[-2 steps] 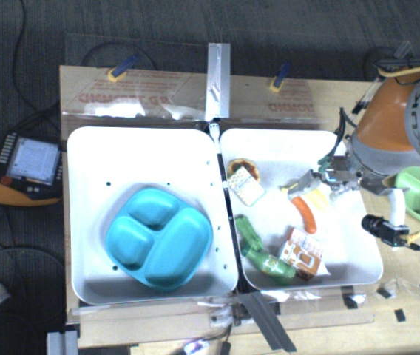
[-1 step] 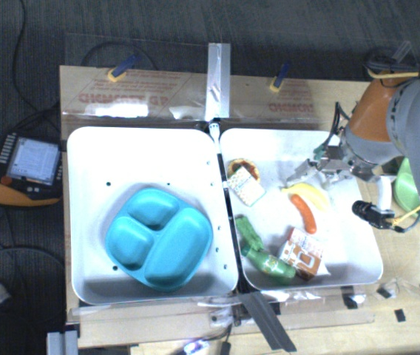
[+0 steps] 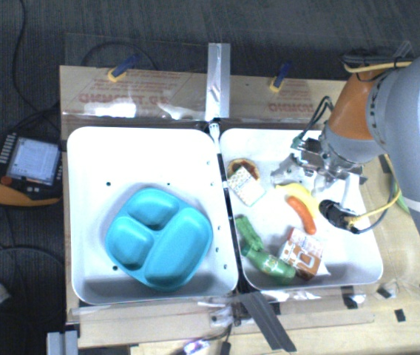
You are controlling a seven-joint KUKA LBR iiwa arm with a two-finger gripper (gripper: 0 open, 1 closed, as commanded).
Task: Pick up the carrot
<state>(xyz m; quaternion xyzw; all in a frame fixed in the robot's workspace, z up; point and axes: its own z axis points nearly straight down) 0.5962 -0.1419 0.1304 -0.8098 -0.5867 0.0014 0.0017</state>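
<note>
The carrot [image 3: 304,214], small and orange, lies in the right bin [image 3: 358,268] near its middle, slanting down to the right. Its upper end touches a yellow banana [image 3: 299,191]. My gripper [image 3: 306,167] hangs over the bin's far right part, just above the banana and a short way up from the carrot. The view shows nothing held in it.
In the right bin there are also a green vegetable [image 3: 257,251] at the front left, an orange-and-white packet [image 3: 304,254] at the front and a small boxed snack [image 3: 244,183] by the left wall. A blue divided plate [image 3: 160,237] sits in the left bin [image 3: 92,154].
</note>
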